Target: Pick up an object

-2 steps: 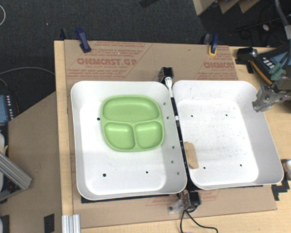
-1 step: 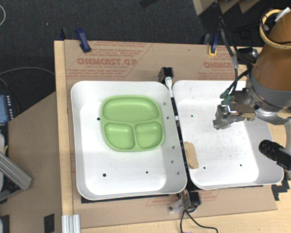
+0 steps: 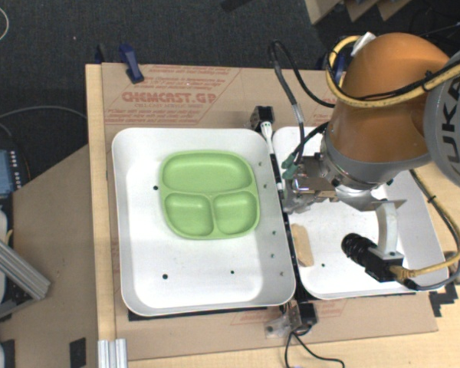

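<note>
A grey-and-orange robot arm (image 3: 383, 106) is reaching down over the right-hand shallow white bin (image 3: 414, 278), its bulk hiding the end effector, whose state cannot be told. A small flat tan wooden piece (image 3: 302, 246) is lying at that bin's left edge, seemingly ungrasped. A pale green three-compartment plastic tray (image 3: 209, 194) is sitting in the left-hand shallow white bin (image 3: 138, 228). The pick appears undone.

Single fixed camera above the bench (image 3: 176, 90), slanted downward, both bins framed, arm (image 3: 383, 106) entering right
</note>
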`<state>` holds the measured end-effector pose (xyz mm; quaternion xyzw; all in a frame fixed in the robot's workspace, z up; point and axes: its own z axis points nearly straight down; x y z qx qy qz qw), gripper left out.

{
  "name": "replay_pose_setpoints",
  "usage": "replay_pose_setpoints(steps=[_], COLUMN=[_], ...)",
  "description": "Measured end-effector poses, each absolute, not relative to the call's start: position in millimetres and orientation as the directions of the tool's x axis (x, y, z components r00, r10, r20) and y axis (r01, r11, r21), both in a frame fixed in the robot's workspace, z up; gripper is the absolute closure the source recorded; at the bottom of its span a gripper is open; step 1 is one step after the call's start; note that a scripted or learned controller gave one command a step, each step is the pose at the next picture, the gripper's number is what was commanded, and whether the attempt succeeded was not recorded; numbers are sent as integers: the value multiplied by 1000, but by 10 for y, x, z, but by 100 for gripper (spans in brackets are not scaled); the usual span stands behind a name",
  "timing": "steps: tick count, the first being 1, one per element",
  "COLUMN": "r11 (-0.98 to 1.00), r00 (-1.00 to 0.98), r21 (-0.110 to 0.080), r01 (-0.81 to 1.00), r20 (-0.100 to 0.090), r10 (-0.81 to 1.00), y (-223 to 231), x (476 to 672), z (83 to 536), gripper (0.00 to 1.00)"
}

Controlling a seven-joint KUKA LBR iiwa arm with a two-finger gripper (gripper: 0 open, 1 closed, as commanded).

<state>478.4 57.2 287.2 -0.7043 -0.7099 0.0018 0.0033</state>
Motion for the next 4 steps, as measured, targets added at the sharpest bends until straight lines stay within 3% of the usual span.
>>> replay_pose_setpoints(steps=[1,2,3,4], r11=[0,7,7,-8], r00=[0,-7,-7,8], r21=[19,-6,-6,-6], r01=[1000,1000,1000,1000], r20=[2,1,0,-3], r10=[1000,1000,1000,1000], y=[318,1003,1605,874], x=[4805,4785,4781,4806], z=[4357,3952,3719,3412], gripper=[100,100,100,100])
